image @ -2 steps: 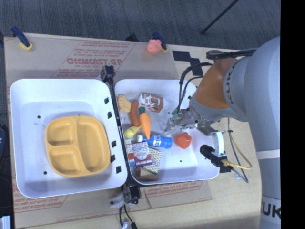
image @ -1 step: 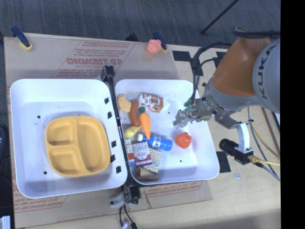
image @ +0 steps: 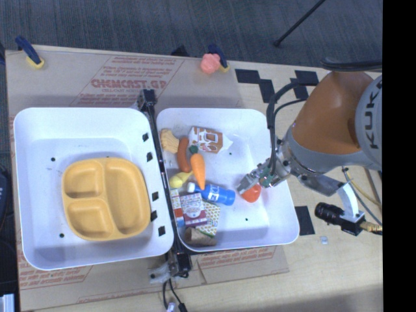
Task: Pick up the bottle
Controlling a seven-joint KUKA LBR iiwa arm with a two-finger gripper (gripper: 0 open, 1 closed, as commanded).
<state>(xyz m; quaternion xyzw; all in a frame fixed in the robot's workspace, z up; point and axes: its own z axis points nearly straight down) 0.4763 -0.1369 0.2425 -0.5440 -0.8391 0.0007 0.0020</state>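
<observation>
Right bin [image: 279, 221] — bottle [image: 216, 194] flat, cap end left.

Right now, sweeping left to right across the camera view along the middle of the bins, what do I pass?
Yellow divided plate in the left bin → carrot → blue bottle → small red object → claw, all in the right bin.

Light wooden bench [image: 325, 265] under printed cardboard sheet [image: 130, 80], two shallow white bins side by side on it, left bin [image: 26, 194] and right bin [image: 279, 223], black squares marking the bare surface at right
</observation>
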